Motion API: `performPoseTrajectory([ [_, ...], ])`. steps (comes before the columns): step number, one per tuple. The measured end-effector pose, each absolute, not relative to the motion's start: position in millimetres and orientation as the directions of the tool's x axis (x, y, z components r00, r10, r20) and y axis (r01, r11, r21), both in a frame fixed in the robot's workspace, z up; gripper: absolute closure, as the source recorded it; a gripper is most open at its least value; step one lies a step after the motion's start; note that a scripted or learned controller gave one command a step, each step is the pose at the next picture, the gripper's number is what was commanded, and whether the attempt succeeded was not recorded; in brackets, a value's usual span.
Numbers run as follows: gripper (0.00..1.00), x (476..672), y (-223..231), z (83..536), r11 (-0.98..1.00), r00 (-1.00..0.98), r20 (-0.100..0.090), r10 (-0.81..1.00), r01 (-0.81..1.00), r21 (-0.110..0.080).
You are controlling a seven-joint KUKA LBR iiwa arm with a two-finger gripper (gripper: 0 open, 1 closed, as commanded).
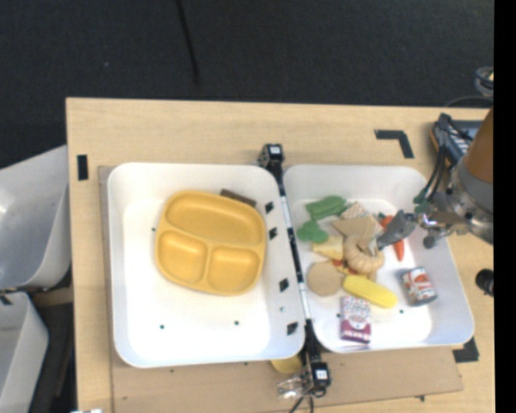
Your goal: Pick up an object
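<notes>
— How was the arm posed?

— The arm (469, 179) was seen reaching in from 3 o'clock, its grey wrist held low over the right bin (439, 317). The gripper (394, 231) was angled down toward 9 o'clock, into the heap of toys. Whether the fingers were spread or closed could not be told; nothing was seen plainly held between them.

— And the things to be picked?

— They were piled in the right bin. A beige ring-shaped toy (362, 256) lay just at the gripper's tip, with an orange carrot-like piece (399, 249) beside it at 3 o'clock. Two green pieces (320, 218) were found toward 10 o'clock of the heap, a yellow corn cob (369, 292) toward 6 o'clock, a small red can (418, 286) at 4 o'clock, and a purple-and-white packet (356, 323) near the bin's 6 o'clock rim.

— What of the surface and the room?

— The pale wooden surface (181, 127) bore both white bins side by side. In the left bin (138, 317) a yellow divided plate (211, 243) was laid, with a small dark object (238, 198) touching its 12 o'clock edge. Beyond the surface a dark floor (241, 33) was seen, and white containers (17, 222) stood at 9 o'clock.
</notes>
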State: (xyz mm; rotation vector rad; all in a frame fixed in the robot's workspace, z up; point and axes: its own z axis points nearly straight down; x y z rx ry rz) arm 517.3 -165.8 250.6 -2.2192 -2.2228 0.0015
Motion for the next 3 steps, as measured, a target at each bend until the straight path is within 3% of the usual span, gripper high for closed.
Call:
performPoseTrajectory([
  [1,0.0,545.3,-109,149,0.006,-0.006,0.003,1.0,1.0,-0.009],
  [2,0.0,515.4,-50,202,0.007,-0.007,0.003,1.0,1.0,0.001],
  [3,0.0,492.0,13,347,0.009,-0.009,0.002,1.0,1.0,0.014],
])
